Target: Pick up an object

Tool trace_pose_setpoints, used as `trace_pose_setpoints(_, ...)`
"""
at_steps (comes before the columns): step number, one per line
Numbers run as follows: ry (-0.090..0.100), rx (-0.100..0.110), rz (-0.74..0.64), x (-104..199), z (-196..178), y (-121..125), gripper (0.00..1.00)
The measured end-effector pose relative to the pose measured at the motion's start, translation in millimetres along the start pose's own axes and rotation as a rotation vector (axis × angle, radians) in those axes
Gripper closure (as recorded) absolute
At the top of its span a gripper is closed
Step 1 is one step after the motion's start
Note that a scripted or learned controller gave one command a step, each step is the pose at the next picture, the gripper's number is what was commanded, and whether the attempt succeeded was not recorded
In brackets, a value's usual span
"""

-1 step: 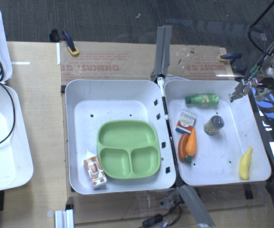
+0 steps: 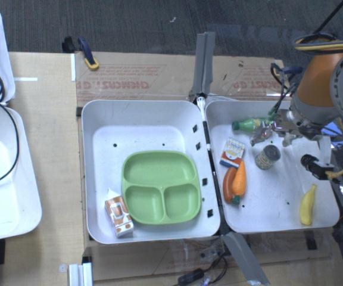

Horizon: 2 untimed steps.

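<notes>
The left bin holds a green divided plate with three compartments, lying flat toward the bin's right half. A small orange-and-white carton lies tilted against the plate's lower-left corner, near the bin's front wall. A grey divider post rises from the bench behind the seam where the two bins meet.

The right bin carries the candidate items for pickup. At its left side a small snack box (white, blue and orange print) lies just above a carrot, which lies touching a red-orange pepper-like piece with a green stem end at the bottom. Toward the back wall a green bottle lies on its side. A small metal can stands near the bin's centre, apart from the carrot. A yellow banana lies near the front right corner, well apart from the can.

The arm, with its orange band, enters from the right above the right bin's back corner. The gripper hangs just beside the bottle's right end and just above the can. Whether the pincer is released or clenched cannot be told at this angle; no item is seen between its tips. All listed items rest on the bin floor.
</notes>
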<state>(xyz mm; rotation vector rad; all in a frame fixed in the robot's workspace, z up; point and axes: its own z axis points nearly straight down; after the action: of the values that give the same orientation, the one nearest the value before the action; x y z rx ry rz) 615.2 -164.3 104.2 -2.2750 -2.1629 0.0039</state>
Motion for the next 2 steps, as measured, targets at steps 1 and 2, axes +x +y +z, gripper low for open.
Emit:
trace_pose_setpoints(1,0.000,-0.002,0.027,-17.3,12.7,-51.1,0.00)
trace_pose_setpoints(2,-0.001,-0.002,0.030,-18.2,4.1,-51.2,1.00)
